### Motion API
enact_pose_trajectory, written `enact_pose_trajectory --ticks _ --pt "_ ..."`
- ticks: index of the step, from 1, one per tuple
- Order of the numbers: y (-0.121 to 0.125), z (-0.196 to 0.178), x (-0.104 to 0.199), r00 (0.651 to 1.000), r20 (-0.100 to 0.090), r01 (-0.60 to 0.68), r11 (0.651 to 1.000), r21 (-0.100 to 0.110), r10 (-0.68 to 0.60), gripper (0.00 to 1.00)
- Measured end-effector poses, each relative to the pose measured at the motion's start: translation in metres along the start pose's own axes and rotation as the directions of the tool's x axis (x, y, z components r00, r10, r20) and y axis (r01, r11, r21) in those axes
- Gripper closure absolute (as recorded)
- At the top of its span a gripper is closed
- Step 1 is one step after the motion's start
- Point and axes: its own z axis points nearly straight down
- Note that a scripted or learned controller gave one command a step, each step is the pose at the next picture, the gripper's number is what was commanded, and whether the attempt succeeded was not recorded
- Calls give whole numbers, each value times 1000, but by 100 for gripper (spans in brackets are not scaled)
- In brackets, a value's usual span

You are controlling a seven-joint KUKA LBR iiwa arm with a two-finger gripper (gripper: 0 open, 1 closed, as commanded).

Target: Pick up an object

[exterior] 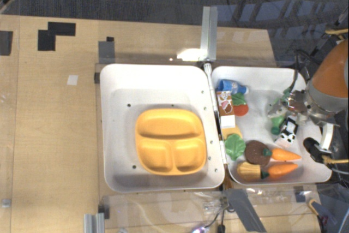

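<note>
Gripper low over right bin, near its right wall; whether it is spread or pinched together cannot be told, metal and clutter overlap. Yellow divided tray sits well off to its left in left bin. Two carrots lie just below gripper, chocolate doughnut beside them: likely light, rigid toy plastic, smooth and prone to slip. Small black-and-white cow touching or just under gripper, nearest candidate; best taken across its narrow body.
</note>
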Motion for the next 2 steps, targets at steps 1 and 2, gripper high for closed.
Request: enact_pose_trajectory --ticks 1,2 --pt "-8 -1 -1 998 4 63 998 -12 -63 0" --pt "-7 0 -2 997 1 76 997 -9 -76 0"
